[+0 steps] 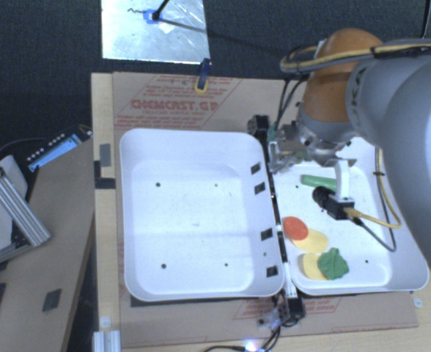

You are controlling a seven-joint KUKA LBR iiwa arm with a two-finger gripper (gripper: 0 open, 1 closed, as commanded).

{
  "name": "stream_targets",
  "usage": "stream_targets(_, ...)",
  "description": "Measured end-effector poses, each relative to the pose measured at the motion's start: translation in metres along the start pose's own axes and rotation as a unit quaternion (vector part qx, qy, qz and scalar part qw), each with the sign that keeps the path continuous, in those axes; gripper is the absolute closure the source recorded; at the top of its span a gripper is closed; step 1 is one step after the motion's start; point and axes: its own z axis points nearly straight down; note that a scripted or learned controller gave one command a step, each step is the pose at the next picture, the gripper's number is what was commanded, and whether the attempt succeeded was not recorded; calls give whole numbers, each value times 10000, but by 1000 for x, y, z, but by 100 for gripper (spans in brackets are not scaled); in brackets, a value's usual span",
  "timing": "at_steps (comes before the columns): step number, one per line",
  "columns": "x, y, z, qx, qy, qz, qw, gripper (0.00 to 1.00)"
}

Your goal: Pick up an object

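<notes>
Several small objects lie in the right bin [391, 270]. A green stick [317, 180] rests near its far end. An orange disc [296, 228] lies by the divider, with a yellow piece [315, 240] touching it. A green leafy piece [333, 263] sits partly on another yellow piece [310, 267] near the front. My gripper [278, 152] hangs low over the far left corner of this bin, close to the divider and just left of the green stick. The wrist hides its tips.
The left bin [193, 218] stands beside the right one, with black clips [265, 233] along the shared wall. A black connector [328, 201] with a yellow cable hangs from the arm over the right bin. The grey arm body covers the bin's right side.
</notes>
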Motion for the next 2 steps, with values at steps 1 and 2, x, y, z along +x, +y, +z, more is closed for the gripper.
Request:
stream_targets(1,64,9,-75,-19,11,-15,10000,100)
stream_targets(2,121,59,-97,-14,11,-8,10000,100)
